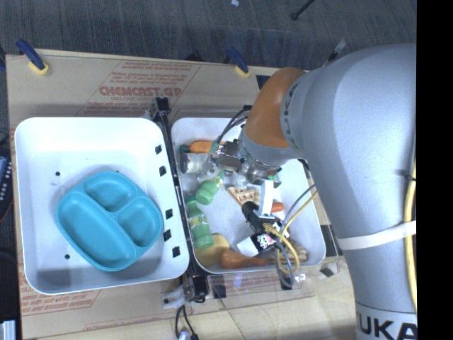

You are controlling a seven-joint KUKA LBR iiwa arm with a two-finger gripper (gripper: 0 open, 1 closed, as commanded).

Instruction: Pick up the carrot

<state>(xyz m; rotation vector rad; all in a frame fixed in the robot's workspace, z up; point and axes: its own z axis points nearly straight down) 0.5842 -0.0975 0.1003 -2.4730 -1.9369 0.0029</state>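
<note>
In the right bin (185, 129), carrot (201, 146) lies beside the tool (228, 163).

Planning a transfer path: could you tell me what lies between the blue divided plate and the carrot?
In the camera view: bare bin floor, then the bins' adjoining walls with black clips, between plate and carrot.
</note>
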